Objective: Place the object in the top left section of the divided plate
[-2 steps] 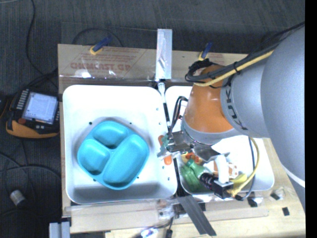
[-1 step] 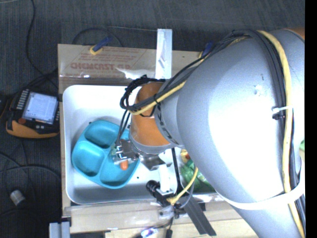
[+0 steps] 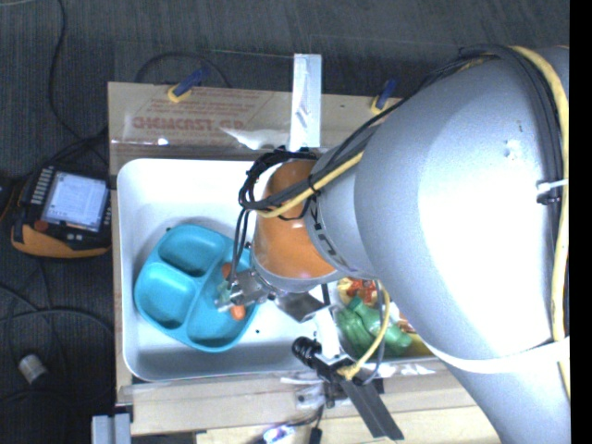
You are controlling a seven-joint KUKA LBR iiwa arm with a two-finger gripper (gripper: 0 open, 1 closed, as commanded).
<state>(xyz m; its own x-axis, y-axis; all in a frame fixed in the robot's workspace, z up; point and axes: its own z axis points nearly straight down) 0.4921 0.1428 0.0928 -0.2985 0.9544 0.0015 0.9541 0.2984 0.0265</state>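
Hovering over the blue divided plate's (image 3: 171,289) right-hand edge, the gripper (image 3: 233,296) has a small orange object (image 3: 240,312) just beneath it; whether it is held, I cannot tell. It looks light, probably slippery: pinch across its middle.

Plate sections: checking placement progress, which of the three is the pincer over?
The pincer sits over the divided plate's right-hand section, where a small orange object lies; the two left sections are farther away.
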